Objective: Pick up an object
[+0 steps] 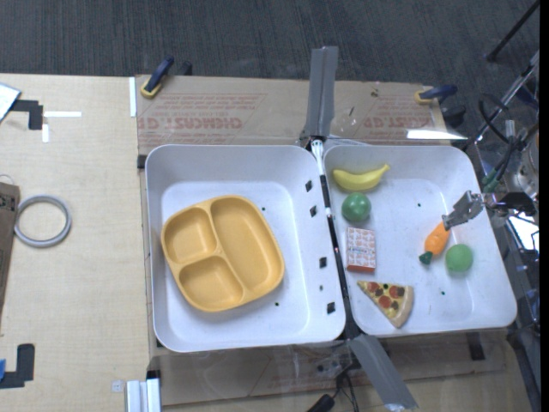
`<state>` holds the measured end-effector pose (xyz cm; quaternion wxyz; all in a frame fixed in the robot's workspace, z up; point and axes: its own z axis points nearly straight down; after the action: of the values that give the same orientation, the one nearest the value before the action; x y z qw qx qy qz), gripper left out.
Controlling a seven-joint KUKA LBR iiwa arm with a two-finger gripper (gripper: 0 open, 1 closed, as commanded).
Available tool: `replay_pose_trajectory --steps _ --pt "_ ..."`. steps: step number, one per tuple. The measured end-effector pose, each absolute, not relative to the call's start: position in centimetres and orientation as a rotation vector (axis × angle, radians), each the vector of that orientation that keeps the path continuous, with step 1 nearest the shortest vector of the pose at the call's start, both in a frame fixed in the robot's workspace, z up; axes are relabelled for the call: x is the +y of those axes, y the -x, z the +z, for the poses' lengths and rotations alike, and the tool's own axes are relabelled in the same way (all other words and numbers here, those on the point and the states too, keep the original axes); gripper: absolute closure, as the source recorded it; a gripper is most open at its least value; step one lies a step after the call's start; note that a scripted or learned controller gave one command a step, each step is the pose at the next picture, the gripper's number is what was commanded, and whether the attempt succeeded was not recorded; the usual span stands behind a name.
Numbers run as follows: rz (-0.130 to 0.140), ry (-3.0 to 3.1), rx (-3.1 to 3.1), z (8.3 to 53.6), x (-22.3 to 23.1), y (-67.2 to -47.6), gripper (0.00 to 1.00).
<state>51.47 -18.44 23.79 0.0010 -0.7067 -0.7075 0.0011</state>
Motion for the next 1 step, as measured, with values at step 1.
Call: replay_pose_trajectory --steps 1 --pt "0.002 2.229 -2.212 10.25 -19.99 -53.62 0.00"
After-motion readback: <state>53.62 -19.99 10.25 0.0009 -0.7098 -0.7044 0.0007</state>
